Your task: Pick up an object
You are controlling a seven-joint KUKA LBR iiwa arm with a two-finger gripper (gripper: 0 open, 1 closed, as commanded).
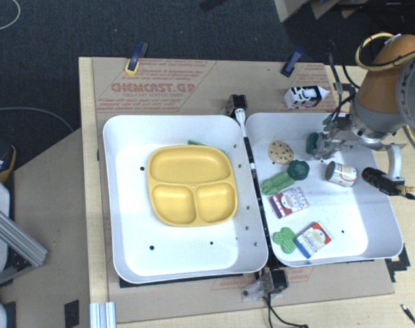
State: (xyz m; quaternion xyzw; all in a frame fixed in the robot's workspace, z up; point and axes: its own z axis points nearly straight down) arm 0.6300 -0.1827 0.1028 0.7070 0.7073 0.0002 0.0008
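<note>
My gripper (325, 144) hangs low over the back of the right bin (371, 234), with the grey arm and its orange band behind it at the right. A small dark green thing (312, 143) sits right at the gripper's left side; whether it is held I cannot tell. A small can (341, 174) lies on its side just in front of the gripper. Left of it are a round cookie (280, 151), a dark green ball-like piece (299, 169) and a light green pickle shape (276, 182).
A red-and-white packet (289, 201), a green toy (284, 238) and a white, blue and orange packet (312, 239) lie toward the right bin's front. The left bin (125, 203) holds a yellow divided plate (192, 183). A black-and-white toy (306, 96) lies behind the bins.
</note>
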